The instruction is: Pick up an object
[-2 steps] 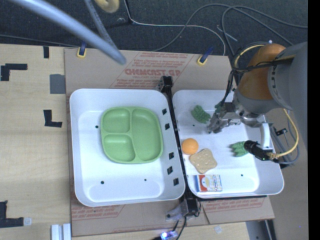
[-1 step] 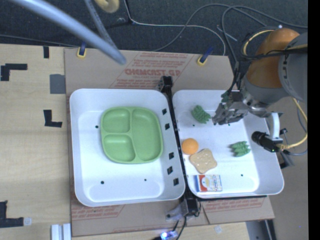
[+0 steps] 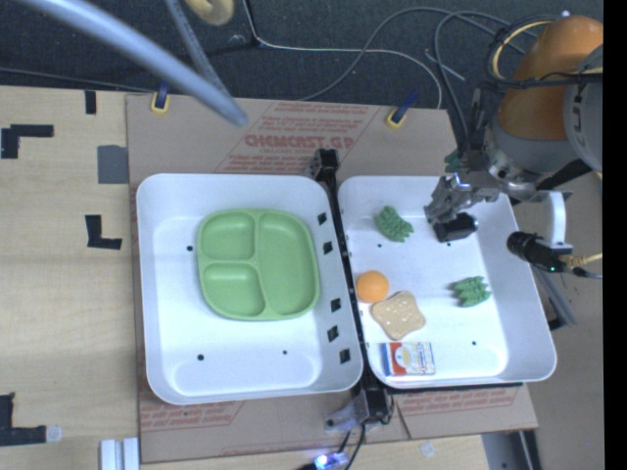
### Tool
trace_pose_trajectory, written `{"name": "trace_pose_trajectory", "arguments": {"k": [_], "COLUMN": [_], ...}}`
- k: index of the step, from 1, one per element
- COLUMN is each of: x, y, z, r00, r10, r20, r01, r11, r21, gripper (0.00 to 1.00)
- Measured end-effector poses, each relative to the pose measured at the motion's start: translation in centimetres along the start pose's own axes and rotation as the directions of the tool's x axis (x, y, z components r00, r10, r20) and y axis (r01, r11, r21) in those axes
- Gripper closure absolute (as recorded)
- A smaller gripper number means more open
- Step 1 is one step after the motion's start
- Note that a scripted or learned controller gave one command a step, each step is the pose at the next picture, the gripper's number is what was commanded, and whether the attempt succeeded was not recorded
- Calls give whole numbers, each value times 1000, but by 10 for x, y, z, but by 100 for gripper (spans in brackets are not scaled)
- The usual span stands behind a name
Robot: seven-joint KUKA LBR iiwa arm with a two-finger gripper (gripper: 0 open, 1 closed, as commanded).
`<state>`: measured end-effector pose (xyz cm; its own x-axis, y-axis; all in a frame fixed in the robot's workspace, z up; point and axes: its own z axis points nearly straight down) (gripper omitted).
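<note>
The arm reaches in over the table's right edge, its orange band above the wrist, and the gripper hangs over the far part of the right bin, near that bin's far rim. Whether the fingers are open or closed cannot be told from this angle; nothing is visibly held between them.

In the right bin, a dark green leafy piece lies just to the left of the gripper, apart from it. A second green piece sits toward the bin's right wall. An orange ball rests near the bin's left wall, touching a toast slice on its near side. A small card with red and blue print lies near the bin's near rim, just beyond the toast.

The left bin holds a green divided plate with three compartments, lying flat around the bin's middle.

The two bins stand side by side on a cardboard sheet covering the table.
</note>
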<state>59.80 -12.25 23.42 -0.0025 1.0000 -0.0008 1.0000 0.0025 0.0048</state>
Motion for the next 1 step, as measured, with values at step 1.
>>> {"name": "trace_pose_trajectory", "arguments": {"k": [1], "x": [0], "y": [0], "z": [-13], "r00": [1000], "r10": [2], "r20": [-1], "r01": [-1], "r11": [1000], "r21": [5], "gripper": [100]}}
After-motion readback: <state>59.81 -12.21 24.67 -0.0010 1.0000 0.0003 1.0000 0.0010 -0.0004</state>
